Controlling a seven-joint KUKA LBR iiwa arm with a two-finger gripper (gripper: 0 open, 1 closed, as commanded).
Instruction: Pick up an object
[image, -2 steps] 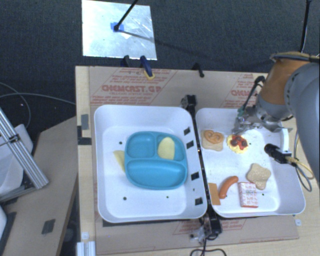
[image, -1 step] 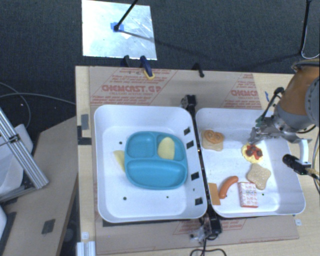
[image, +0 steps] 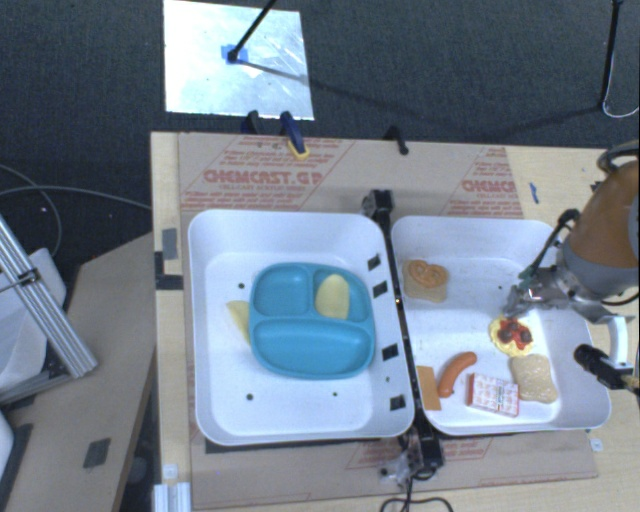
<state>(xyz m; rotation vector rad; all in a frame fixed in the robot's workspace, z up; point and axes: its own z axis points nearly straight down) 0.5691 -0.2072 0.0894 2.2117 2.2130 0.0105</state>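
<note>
The gripper (image: 523, 297) hangs low over the right side of the right bin (image: 470, 250), on the grey arm with its orange band (image: 610, 225). Just below its tip lies a yellow disc with red topping (image: 513, 337); whether they touch is unclear. Around it in that bin lie a tan pretzel-shaped biscuit (image: 425, 279), a red sausage (image: 457, 371), an orange slice (image: 427, 386), a red-and-white packet (image: 494, 395) and a beige bread piece (image: 535, 378).
The left bin (image: 230, 250) holds a blue divided plate (image: 310, 335) with a yellow piece (image: 333, 296) in one compartment and a pale yellow wedge (image: 238, 318) sticking out at its left. A black divider (image: 392, 300) runs between the bins.
</note>
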